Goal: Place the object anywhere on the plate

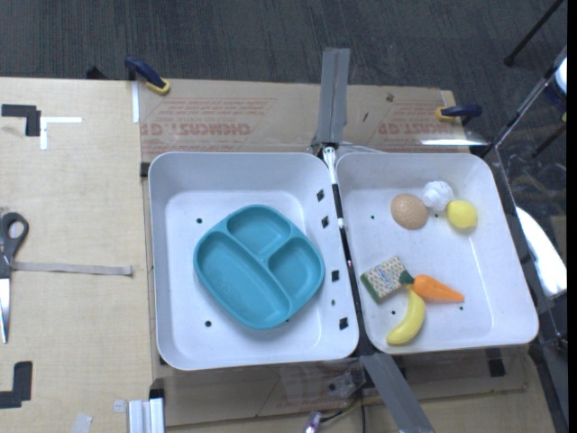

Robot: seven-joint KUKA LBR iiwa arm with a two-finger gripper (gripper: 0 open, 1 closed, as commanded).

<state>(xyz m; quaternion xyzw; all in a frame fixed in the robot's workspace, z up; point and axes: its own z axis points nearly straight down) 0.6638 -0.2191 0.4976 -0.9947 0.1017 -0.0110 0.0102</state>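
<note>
A teal divided plate (259, 265) with three compartments lies in the left white bin (171, 242). The right white bin (505, 305) holds the loose items: a tan egg (409, 211), a white garlic bulb (438, 194), a yellow lemon (462, 215), a small green-edged sponge block (385, 278), an orange carrot (435, 289) and a yellow banana (408, 318). The carrot's thick end rests against the banana's top and the sponge block's right side.
Scissors (9, 242) lie on the wooden bench at the far left. A grey metal bar (334, 97) stands behind the seam between the bins. Blue-and-yellow clamps (147, 74) pin cardboard behind the bins.
</note>
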